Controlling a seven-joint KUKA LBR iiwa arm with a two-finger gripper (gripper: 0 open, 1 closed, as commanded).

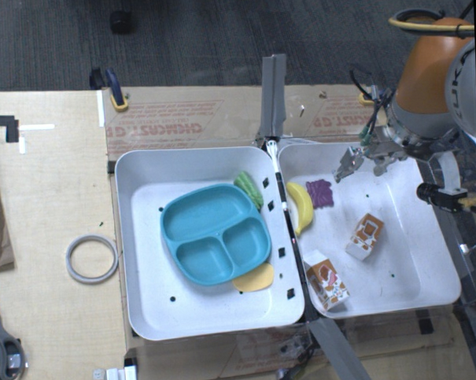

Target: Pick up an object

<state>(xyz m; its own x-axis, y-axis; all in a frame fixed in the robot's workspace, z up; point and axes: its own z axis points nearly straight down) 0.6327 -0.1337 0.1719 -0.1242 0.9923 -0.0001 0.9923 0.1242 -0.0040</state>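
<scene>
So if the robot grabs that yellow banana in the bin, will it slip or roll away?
The banana is curved and looks smooth, so it may slip from the gripper. It lies against the right bin's left wall, which probably stops it from rolling far. It looks like a toy, so likely light and stiff.

claw (349, 166) raised, fingers parted, nothing between

blue tray (215, 235), yellow banana (300, 206), purple grapes (320, 193)
</scene>
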